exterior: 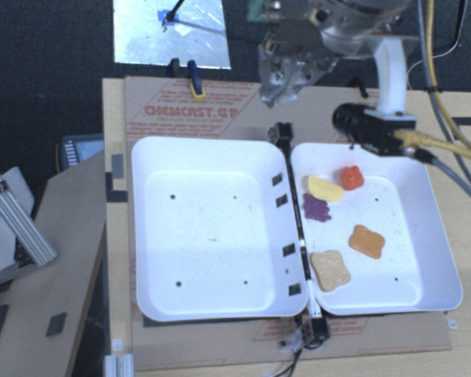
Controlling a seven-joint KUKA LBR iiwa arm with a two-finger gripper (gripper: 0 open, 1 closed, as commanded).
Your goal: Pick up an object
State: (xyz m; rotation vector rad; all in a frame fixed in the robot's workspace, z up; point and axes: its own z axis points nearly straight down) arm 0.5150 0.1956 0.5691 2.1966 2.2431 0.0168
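My gripper (281,85) hangs high above the back edge of the bench, over the seam between the two bins. In the right bin (432,234) lie several small objects. A red piece (351,177) sits at the back, with a yellow piece (325,188) just left of it. A purple piece (316,208) lies below the yellow one. An orange piece (366,241) rests mid-bin, and a tan bread-like slice (330,270) lies near the front left corner. Nothing is visible between the gripper's tips.
The left bin (208,226) sits beside the right one, joined by black clips (286,203) along the seam. A cardboard sheet (188,108) lies under both bins. A shiny foil square (171,22) is at the back left.
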